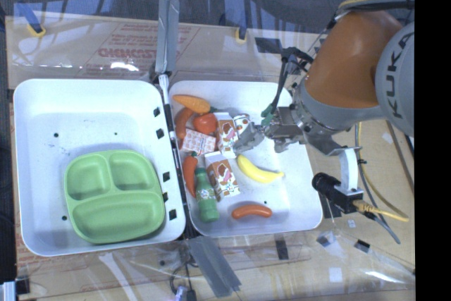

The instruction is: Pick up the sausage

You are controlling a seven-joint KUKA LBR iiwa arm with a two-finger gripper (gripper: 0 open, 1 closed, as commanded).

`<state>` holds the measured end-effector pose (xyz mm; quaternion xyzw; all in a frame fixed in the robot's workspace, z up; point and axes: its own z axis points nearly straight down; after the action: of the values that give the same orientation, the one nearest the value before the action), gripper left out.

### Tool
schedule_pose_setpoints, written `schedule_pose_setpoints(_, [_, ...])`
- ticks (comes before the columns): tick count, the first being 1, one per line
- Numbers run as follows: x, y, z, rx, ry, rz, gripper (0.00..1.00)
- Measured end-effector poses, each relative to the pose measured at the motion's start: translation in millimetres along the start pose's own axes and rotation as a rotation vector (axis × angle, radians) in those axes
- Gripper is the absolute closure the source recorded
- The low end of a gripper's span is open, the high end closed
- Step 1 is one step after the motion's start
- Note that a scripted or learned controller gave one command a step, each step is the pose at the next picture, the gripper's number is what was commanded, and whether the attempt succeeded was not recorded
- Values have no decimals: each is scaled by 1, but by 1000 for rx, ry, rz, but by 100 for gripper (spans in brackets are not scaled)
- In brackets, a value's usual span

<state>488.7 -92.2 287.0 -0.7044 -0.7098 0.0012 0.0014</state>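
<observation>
The sausage [251,211], short and red-orange, lies on the floor of the right bin [299,211] near its front wall. My gripper [268,142] hangs over the middle of that bin, above and behind the sausage and well apart from it. Its two grey fingers stand apart with nothing between them, so it is open. A yellow banana [259,170] lies between the gripper and the sausage.
The right bin's left half is crowded: carrots [192,103], a tomato [205,123], small cartons [222,177] and a green bottle [206,197] just left of the sausage. A green divided plate [113,195] sits in the left bin [42,109].
</observation>
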Motion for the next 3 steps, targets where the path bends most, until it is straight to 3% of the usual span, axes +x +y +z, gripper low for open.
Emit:
schedule_pose_setpoints(1, [-4, -13, 130, 1, 0, -120, 0])
schedule_pose_setpoints(2, [-55, 66, 195, -2, 0, 251, 0])
schedule_pose_setpoints(3, [-10, 142, 195, 3, 0, -24, 0])
